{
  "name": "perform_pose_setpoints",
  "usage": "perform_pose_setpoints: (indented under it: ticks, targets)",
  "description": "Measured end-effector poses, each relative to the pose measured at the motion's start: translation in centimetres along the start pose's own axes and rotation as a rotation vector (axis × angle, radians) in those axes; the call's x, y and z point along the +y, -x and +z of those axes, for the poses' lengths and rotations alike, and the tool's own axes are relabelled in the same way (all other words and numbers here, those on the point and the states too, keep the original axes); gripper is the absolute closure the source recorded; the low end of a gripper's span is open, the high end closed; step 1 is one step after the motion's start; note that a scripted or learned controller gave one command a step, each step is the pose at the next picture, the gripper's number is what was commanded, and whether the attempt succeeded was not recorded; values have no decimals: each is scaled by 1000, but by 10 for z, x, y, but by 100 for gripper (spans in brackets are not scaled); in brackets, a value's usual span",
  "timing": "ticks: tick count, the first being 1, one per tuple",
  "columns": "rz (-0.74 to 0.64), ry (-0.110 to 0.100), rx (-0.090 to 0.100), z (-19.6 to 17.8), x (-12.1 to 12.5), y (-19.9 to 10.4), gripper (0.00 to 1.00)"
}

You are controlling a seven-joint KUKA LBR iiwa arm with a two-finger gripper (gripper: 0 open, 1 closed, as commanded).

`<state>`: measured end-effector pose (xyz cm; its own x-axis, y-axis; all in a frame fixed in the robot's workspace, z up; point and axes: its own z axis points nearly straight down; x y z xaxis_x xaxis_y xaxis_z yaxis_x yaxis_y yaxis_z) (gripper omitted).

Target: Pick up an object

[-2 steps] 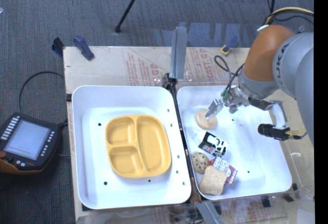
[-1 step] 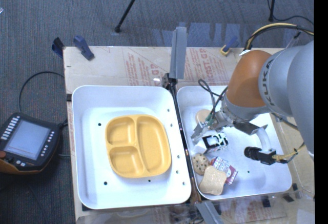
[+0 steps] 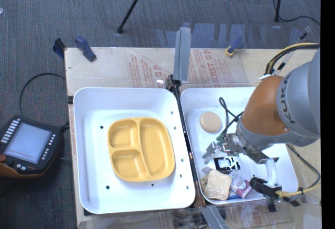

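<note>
My gripper (image 3: 220, 150) hangs low in the right bin (image 3: 196, 102), near its middle, with the grey and orange arm above it. Just under it lies a small black and white thing (image 3: 226, 163); I cannot tell whether the gripper touches it. A round beige disc (image 3: 211, 122) rests on the bin floor a little behind the gripper. At the bin's front edge lie a tan slice of toast (image 3: 217, 184) and, beside it, a pink and white packet (image 3: 239, 187). The arm hides the right part of the bin.
The left bin (image 3: 89, 107) bears a yellow divided plate (image 3: 141, 148) in its middle. A grey upright post (image 3: 182, 57) stands behind the wall between the bins. A teach pendant (image 3: 29, 144) lies on the floor at the left.
</note>
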<state>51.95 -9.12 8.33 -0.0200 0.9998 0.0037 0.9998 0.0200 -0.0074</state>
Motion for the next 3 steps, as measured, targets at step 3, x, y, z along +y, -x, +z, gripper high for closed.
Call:
perform_pose_setpoints:
  ticks: [3]
  targets:
    - [-10,7,-3,-114,60,38,0]
